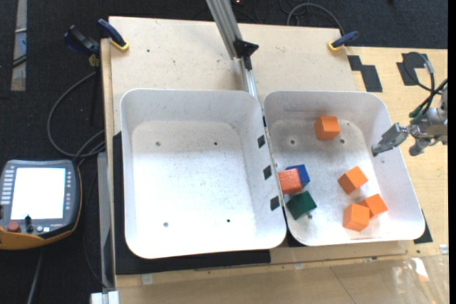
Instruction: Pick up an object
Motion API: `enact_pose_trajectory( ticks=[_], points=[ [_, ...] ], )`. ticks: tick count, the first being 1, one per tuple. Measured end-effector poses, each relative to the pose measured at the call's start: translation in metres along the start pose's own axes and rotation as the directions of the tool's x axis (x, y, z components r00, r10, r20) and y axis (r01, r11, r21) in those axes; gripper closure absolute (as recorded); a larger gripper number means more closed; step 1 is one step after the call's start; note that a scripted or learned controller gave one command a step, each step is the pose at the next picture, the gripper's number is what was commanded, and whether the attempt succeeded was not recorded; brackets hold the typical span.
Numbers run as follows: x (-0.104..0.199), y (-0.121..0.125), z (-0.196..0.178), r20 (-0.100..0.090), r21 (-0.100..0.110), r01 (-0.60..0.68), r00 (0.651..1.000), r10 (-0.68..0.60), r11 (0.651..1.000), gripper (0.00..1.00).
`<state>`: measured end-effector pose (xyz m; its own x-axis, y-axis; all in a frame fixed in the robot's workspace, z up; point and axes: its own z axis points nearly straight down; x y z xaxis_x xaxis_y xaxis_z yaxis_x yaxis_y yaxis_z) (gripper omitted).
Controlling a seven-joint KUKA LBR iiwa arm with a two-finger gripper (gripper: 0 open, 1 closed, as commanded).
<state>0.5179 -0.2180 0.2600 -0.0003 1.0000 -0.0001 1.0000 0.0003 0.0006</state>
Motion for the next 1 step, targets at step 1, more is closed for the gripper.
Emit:
enact_pose_trajectory(
  ticks=[1],
  points=[
    [0.0002,0.0008,-0.0101,0.001,-0.002,0.002,1.0,-0.002,1.0,1.0]
  ],
)
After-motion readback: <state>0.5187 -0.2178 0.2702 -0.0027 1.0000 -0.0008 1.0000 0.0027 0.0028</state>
